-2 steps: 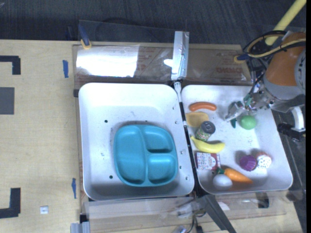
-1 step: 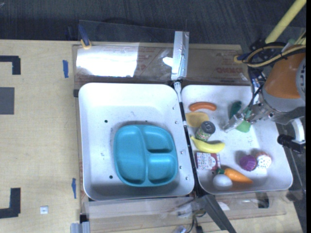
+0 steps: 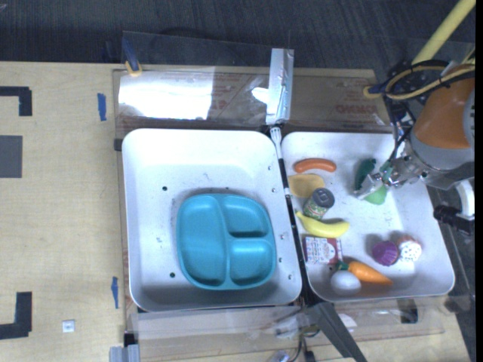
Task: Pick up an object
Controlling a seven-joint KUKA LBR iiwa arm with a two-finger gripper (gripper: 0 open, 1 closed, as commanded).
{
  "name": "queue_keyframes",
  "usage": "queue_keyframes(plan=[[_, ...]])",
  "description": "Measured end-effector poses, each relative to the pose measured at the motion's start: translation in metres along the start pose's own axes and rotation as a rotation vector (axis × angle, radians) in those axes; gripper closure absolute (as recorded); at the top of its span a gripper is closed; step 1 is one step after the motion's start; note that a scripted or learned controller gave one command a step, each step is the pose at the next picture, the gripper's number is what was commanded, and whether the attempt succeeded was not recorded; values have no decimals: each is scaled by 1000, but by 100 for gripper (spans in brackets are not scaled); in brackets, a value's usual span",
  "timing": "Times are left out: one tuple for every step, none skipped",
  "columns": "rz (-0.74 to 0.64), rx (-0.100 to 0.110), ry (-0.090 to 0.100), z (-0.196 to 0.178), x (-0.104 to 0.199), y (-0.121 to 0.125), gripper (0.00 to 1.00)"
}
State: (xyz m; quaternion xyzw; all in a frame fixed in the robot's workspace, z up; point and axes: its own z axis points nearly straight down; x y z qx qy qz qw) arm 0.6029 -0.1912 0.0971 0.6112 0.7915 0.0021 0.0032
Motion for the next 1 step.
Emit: queue_keyframes(plan=[[187,6,3,-64,77,70,100]])
